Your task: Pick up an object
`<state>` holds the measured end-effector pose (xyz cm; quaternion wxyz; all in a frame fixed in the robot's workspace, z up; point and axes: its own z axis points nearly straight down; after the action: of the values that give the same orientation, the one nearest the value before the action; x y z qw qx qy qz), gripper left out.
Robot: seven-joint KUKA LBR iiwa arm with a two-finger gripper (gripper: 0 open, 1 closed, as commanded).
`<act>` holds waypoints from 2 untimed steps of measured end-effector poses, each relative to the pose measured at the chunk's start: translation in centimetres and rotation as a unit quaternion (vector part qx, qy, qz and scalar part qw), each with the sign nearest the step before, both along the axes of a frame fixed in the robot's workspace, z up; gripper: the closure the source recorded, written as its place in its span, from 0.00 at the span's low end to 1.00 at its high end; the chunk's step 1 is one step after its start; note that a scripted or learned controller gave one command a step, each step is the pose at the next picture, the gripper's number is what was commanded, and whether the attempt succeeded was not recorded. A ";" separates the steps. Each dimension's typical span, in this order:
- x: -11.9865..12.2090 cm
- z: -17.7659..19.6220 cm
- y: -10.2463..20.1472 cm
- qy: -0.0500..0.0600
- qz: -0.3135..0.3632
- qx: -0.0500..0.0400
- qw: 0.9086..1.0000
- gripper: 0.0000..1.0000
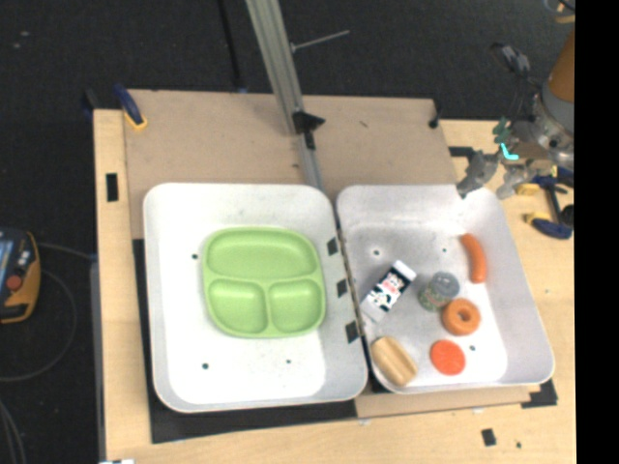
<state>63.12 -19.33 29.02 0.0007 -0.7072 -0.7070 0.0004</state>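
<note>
No object had yet been selected; the candidates lay in the right bin [406, 211]. An orange sausage-shaped piece [473, 257] was located at the far right, nearest the gripper [471, 177]. A small black-and-white carton [389, 289] was seen near the centre, with a grey disc [441, 287], an orange ring [460, 316], a flat orange-red round [447, 356] and a tan bread-like piece [393, 360] toward the near edge. The gripper was positioned over the bin's far right corner; whether the jaws were parted could not be told, and nothing was seen between them. For a sound grasp, the isolated sausage piece was judged preferable, approached across its narrow width. The left bin [174, 220] held a green divided tray [262, 280].
</note>
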 end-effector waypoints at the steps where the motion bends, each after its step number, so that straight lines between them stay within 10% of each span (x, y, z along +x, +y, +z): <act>1: 0.1 0.2 0.0 -0.002 0.000 0.000 1.000 0.00; 2: -0.1 -4.0 0.0 0.000 0.000 -0.001 1.000 0.00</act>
<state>63.01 -19.35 25.01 0.0002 -0.7072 -0.7070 0.0015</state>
